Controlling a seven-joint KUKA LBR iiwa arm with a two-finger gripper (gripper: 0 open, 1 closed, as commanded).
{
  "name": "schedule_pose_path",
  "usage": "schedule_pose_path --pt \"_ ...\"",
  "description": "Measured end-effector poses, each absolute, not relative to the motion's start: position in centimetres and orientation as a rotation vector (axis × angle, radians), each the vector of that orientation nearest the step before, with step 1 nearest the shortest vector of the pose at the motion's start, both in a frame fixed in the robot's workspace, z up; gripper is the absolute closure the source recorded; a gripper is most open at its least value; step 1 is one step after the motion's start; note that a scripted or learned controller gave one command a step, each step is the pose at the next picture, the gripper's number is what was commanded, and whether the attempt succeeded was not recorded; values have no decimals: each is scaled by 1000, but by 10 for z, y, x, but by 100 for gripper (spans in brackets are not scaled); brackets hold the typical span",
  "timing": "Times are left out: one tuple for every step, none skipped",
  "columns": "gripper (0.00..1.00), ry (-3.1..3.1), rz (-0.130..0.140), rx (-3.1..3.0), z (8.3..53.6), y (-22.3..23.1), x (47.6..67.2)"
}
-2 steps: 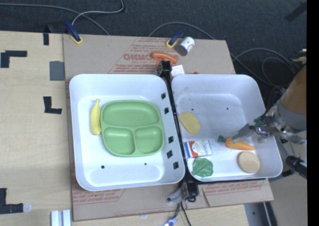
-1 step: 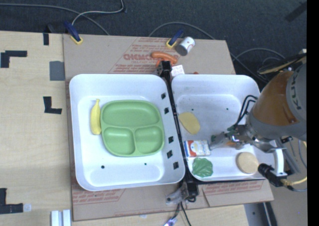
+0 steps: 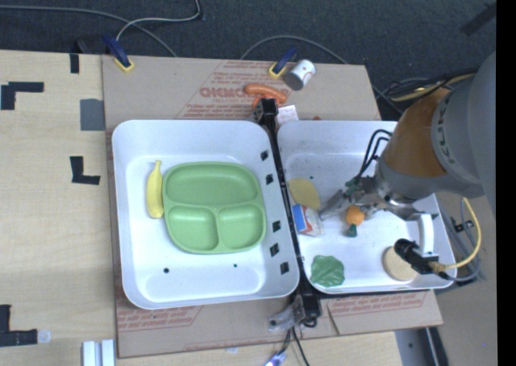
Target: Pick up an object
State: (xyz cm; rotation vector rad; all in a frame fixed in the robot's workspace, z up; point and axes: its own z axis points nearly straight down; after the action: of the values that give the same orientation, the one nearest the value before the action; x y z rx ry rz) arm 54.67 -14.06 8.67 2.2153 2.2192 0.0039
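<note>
Two bins (image 3: pixel 129 147) sit mid-frame; I hover my gripper (image 3: pixel 345 201) low at right by the carrot (image 3: pixel 354 217); whether its fingers are spread or gripping, I cannot tell.

Grey rounded arm (image 3: pixel 476 131) with an orange band (image 3: pixel 415 143); black cables loop beside the wrist; yellow cable trails low.

- The wooden bench (image 3: pixel 48 219) carries a brown cardboard sheet (image 3: pixel 222 86), well away from the jaws.
- Two white bins sit on the sheet: the left bin (image 3: pixel 133 268) far from the jaws, the right bin (image 3: pixel 322 139) directly beneath them.
- Black tape marks (image 3: pixel 81 172) lie on the bench, farthest from the jaws.
</note>
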Motion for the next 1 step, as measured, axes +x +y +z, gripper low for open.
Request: schedule_pose_path --pt "100 2217 3 2215 96 -141 547"
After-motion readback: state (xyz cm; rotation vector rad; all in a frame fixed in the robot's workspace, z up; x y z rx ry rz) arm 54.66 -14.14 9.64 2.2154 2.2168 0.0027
